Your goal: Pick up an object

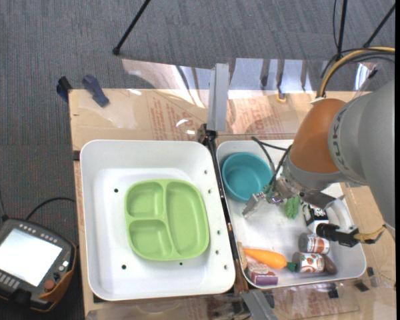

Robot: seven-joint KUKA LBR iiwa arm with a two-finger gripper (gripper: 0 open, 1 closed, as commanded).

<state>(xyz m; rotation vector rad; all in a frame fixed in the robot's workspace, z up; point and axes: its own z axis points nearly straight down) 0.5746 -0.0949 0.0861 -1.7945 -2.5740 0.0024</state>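
Right now the gripper hangs over the right bin, fingers spread and gripping nothing — a green object lies just beside them at about four o'clock, with the teal bowl near at ten o'clock.

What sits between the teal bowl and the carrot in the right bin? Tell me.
In the camera view, the gripper hangs just below the teal bowl; from there to the carrot is bare white floor of the right bin.

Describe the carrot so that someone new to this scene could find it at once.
Look in the right bin, along its near edge. The carrot lies there, just left of two small cans. It is the only long orange thing, with a green tip.
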